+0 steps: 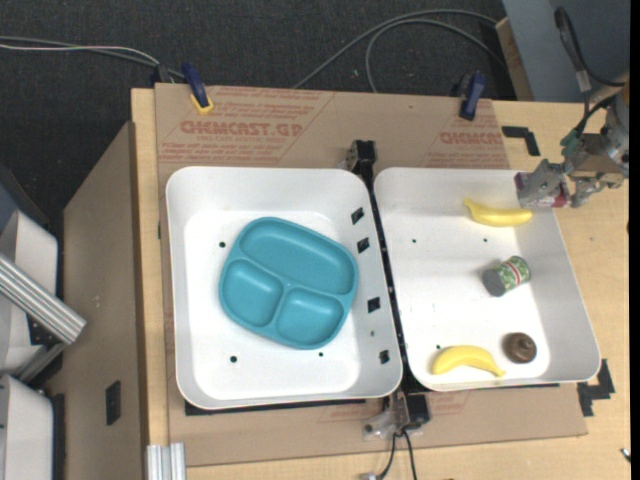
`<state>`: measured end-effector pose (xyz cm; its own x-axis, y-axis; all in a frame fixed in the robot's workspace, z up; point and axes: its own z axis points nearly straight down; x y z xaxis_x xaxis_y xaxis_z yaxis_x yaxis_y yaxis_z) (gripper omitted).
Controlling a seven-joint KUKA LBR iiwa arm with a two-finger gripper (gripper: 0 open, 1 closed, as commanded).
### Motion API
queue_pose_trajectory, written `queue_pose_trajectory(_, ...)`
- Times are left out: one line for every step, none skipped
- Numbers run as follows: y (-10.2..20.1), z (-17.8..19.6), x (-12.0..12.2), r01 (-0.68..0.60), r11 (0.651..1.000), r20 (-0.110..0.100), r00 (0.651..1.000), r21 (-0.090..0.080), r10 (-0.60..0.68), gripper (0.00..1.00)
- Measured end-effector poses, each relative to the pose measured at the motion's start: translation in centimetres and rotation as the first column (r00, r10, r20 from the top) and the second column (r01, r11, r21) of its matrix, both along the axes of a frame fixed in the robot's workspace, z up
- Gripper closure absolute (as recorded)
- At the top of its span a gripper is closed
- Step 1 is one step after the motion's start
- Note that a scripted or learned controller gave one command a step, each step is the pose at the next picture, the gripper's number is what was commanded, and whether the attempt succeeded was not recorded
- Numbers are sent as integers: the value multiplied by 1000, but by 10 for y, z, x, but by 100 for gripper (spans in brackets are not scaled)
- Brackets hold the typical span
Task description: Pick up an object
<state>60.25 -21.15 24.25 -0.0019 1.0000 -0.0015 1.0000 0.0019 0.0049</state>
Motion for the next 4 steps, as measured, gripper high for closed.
queue_pose_trajectory(52, -12, -3, -2, 1000, -8, 1000, 4, 3, 100)
queue_pose_trajectory(102, -5, 1, -5, 1000, -6, 1000, 5, 5, 100)
queue_pose_trajectory(155, 4, -3, -4, 1000, -7, 1000, 4, 4, 100)
queue_pose_trajectory(201, 6, -2, -4, 1000, -5, 1000, 3, 4, 100)
